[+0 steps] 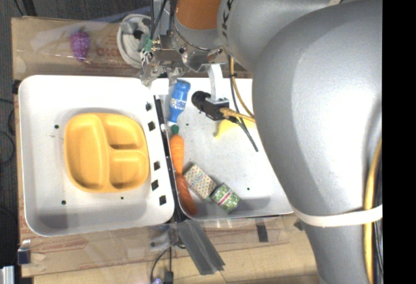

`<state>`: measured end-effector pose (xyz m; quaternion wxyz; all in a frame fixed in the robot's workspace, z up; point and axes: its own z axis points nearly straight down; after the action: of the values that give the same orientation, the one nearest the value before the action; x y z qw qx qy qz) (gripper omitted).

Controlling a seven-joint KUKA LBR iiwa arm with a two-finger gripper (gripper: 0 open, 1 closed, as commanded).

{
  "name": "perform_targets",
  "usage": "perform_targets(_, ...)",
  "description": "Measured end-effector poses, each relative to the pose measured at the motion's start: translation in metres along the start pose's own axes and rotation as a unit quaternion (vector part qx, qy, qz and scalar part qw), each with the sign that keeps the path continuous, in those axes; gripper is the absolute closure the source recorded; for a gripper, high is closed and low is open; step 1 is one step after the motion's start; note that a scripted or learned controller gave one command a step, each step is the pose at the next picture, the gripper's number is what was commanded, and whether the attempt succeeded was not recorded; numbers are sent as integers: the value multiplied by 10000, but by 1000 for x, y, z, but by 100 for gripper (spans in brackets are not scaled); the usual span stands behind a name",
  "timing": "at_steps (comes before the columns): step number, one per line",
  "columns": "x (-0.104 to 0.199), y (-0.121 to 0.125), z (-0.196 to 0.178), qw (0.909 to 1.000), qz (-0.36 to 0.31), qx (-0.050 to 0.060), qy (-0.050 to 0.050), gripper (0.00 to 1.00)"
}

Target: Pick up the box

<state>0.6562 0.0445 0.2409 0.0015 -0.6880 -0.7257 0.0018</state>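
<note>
Two boxes [199, 181] [225, 197] beside carrot [177, 153] | bottle [179, 100] near gripper [158, 68] | gripper state: cannot tell

The box [199, 182] lies hemmed — carrot [177, 154] left, patterned block [225, 197] right — open above.

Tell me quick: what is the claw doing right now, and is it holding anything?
Claw: at the far edge of the bins, above the blue and white bottle; open or shut cannot be told, nothing seen held.
</note>
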Motion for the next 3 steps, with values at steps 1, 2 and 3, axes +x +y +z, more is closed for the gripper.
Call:
perform_targets(1, -93, -5, -150, 9935, -1137, -28, -3, 100)
perform_targets(2, -143, -9, -92, 9682, -2501, -13, -1, 100)
perform_targets(3, -103, -5, -51, 9622, -2725, -17, -1, 100)
